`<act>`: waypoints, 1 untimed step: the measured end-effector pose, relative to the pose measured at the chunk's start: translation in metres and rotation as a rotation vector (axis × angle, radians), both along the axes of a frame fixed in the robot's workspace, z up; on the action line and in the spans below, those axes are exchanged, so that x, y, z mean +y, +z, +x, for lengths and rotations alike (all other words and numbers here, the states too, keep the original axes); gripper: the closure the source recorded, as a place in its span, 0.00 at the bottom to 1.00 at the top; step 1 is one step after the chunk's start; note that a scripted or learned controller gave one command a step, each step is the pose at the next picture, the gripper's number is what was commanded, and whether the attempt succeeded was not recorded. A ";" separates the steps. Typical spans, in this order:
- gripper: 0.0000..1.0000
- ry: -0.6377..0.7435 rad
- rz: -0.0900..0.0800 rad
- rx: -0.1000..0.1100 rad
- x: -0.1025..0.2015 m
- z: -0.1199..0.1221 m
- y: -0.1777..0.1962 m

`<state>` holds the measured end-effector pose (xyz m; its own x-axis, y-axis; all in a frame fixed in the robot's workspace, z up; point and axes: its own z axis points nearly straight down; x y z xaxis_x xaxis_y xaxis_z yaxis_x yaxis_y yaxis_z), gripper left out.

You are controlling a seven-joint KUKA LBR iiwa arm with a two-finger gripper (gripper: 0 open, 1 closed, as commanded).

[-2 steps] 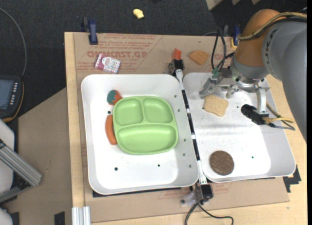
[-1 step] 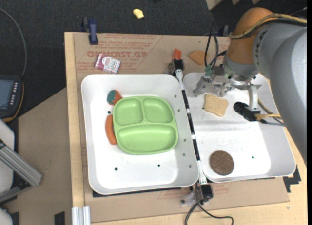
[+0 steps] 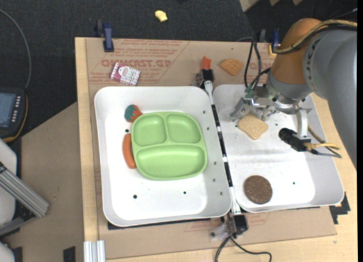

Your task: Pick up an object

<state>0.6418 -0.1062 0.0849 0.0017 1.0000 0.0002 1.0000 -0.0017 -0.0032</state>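
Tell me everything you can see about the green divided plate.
The green plate is pale green and looks like smooth plastic, with rounded corners and three compartments: two small ones at the far side and one wide one nearer the camera. It lies flat in the white bin farther from the arm. An orange piece lies along one edge, and a teal and red piece sits at a far corner.

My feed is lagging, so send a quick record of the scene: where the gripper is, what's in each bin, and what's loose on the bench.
gripper: over the far part of the right bin, just above the tan slice
grasp: cannot tell
right bin: tan slice; brown disc near the front
left bin: green divided plate; orange piece at its left edge; teal-and-red piece at its far-left corner
bench: second tan piece; pink packet
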 end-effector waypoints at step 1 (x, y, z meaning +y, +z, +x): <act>1.00 0.001 0.000 -0.005 0.001 0.002 0.011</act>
<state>0.6436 -0.1054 0.0956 0.0009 1.0000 0.0003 1.0000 -0.0009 0.0017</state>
